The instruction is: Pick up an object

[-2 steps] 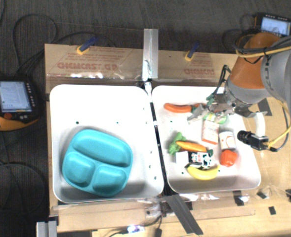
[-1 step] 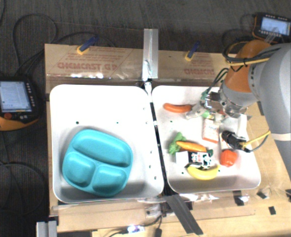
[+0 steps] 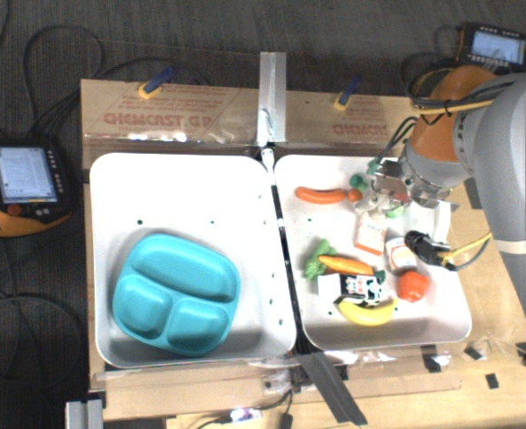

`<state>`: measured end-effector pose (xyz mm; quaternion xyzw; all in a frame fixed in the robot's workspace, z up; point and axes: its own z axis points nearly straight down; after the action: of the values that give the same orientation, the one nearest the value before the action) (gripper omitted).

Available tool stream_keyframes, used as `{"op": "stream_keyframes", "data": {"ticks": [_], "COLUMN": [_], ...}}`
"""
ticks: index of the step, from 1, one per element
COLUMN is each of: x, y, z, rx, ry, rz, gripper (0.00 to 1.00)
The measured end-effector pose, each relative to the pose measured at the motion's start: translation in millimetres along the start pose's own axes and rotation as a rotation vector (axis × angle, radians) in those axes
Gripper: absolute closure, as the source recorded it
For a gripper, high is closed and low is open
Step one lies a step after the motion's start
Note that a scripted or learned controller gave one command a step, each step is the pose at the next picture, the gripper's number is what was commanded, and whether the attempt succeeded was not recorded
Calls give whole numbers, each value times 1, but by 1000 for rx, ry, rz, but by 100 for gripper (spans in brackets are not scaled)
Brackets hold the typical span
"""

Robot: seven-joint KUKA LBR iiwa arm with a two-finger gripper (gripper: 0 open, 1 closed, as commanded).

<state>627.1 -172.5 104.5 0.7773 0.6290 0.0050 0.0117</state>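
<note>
- Bench [image 3: 182,119]: brown top across the middle of the frame, bearing two white bins side by side.
- Arm [image 3: 499,159]: grey, orange band above the wrist, reaching in from the right edge toward the upper part of the right bin.
- Left bin [image 3: 155,186]: holds a teal divided tray [image 3: 175,293] in its lower half.
- Right bin [image 3: 441,320]: holds all the small pick candidates, clustered centre to right.
- Gripper [image 3: 386,195]: low over the upper right of the right bin, just right of the upper carrot [image 3: 323,195] and just above a small white-and-orange carton [image 3: 370,236]. Cannot tell how the tool stands; nothing visibly held.
- Lower carrot [image 3: 341,264], with green top, centre of the bin.
- Banana [image 3: 366,312], near the bin's lower wall, beside a black-and-white carton [image 3: 356,286].
- Tomato [image 3: 412,285], lower right, next to a small jar [image 3: 400,256].
- Step, as judged: approach, grasp not yet made. Next move likely calls for settling squarely over one item, probably the carton or upper carrot, closing, then lifting clear of its neighbours.
</note>
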Motion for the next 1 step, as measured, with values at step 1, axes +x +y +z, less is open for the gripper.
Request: {"op": "stream_keyframes", "data": {"ticks": [1], "x": [0], "y": [-29], "z": [-85], "rx": [29], "ry": [8], "rz": [-75], "gripper": [100]}}
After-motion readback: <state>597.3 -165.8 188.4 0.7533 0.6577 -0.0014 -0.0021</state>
